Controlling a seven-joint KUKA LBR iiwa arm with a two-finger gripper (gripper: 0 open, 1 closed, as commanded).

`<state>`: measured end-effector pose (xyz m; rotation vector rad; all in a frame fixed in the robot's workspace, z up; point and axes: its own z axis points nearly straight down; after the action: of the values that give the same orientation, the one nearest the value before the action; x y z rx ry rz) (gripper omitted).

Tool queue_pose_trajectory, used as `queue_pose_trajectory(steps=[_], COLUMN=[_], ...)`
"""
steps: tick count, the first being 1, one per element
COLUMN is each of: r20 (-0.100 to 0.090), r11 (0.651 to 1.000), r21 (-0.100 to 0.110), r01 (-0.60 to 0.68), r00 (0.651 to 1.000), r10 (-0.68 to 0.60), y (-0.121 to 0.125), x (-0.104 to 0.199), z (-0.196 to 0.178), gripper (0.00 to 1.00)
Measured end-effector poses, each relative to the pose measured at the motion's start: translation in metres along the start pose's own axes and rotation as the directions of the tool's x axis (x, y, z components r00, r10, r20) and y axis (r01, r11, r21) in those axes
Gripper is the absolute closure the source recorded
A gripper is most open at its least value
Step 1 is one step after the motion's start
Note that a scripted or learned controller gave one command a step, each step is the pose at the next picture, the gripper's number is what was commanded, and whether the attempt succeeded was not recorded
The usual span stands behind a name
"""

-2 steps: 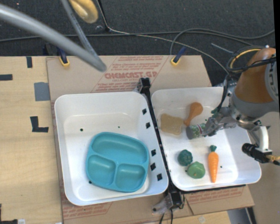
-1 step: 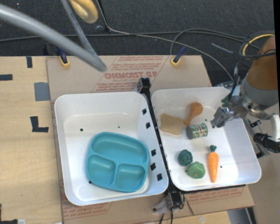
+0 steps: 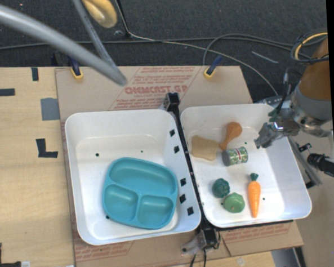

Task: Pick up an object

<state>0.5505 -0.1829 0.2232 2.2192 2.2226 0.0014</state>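
No object is lifted yet: the gripper (image 3: pixel 267 136), finger state indeterminate, hovers at the right bin (image 3: pixel 296 167) edge, with the small can (image 3: pixel 235 155) just to its left awaiting descent and grasp.

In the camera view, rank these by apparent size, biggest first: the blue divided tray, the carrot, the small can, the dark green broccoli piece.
1. Blue divided tray, by far the largest.
2. Carrot, long and thin.
3. Small can and dark green broccoli piece: they look about alike, so no ranking between them.
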Motion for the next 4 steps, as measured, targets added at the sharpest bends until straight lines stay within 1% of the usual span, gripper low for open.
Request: queue_pose_trajectory(steps=[1,2,3,4], r20=[0.0,-0.001,-0.002,0.0], r11=[1.0,1.0,1.0,1.0], r21=[0.004,0.003,0.002,0.004], r01=[0.003,0.003,0.006,0.003], r00=[1.0,1.0,1.0,1.0], r10=[-0.003,-0.003,-0.006,-0.003], y=[-0.01,-0.019,-0.025,-0.025], x=[0.06,0.103,0.159,0.207], z=[0.006,0.005,-0.005,0.005], gripper=[1.0,1.0,1.0,1.0])
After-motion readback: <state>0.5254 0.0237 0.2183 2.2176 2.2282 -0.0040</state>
